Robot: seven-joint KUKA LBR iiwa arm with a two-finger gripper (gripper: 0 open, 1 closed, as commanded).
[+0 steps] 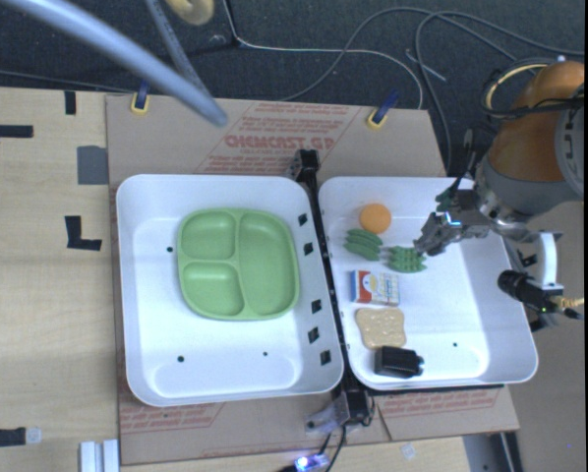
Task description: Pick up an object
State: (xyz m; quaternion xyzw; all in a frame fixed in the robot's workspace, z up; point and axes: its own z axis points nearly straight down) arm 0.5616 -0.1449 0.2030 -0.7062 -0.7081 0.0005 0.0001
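Note:
My gripper (430, 242) reaches into the right bin (471, 308) from the right, its tip right at a small green leafy toy (404, 259). I cannot make out whether it touches the toy. Just left of that lies a green pod-shaped toy (363, 243), with an orange ball (375, 217) above it. Lower in the same bin are a small red, white and blue carton (376, 286), a slice of toast (381, 326) and a black block (399, 363).
The left bin (147, 352) bears a green divided plate (239, 264). A black clip strip (319, 264) runs along the wall between the bins. Cables lie on the dark surface behind the bench. The arm's wrist (530, 165) hangs over the right bin's right rim.

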